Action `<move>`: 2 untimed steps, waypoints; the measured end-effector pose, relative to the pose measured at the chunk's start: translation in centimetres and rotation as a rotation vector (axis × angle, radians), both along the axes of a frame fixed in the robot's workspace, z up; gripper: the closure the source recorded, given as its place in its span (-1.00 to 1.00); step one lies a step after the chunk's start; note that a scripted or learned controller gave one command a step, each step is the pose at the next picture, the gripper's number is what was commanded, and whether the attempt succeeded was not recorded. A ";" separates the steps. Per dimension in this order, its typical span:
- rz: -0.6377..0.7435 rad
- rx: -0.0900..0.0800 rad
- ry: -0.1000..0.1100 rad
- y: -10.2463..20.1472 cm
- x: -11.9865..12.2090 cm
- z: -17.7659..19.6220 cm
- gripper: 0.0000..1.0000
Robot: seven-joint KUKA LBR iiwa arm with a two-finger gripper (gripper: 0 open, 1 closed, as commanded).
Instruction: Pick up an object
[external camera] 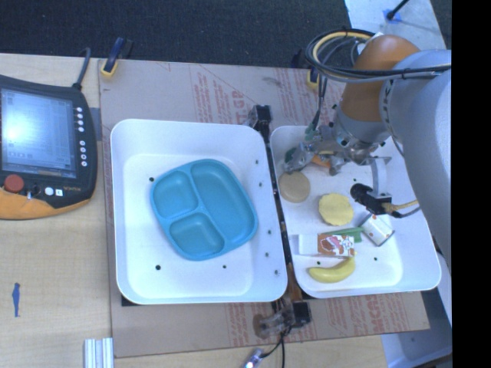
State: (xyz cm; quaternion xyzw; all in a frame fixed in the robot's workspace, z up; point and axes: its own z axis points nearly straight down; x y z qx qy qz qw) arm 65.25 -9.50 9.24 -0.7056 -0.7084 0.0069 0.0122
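My gripper (309,154) is low over the far left corner of the right bin (418,271), hanging from the grey arm with its orange band (381,60). Just in front of the gripper lies a tan round disc (294,186). A yellow round piece (335,208) sits to the disc's right. Nearer the front lie a small printed carton (330,244) and a yellow banana (332,271). A small white block (376,230) rests right of the carton. Something greenish and orange shows under the gripper, too hidden to name.
The left bin (134,278) holds a blue divided plate (202,208). A tablet controller (42,148) lies on the bench to the far left. The arm's body covers the right bin's far right side. A black clip (261,116) sits between the bins at the back.
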 end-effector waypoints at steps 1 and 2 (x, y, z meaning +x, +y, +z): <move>0.001 0.000 0.000 0.0 0.0 0.0 -1.00; -0.001 -0.008 -0.026 -5.0 0.4 13.5 -1.00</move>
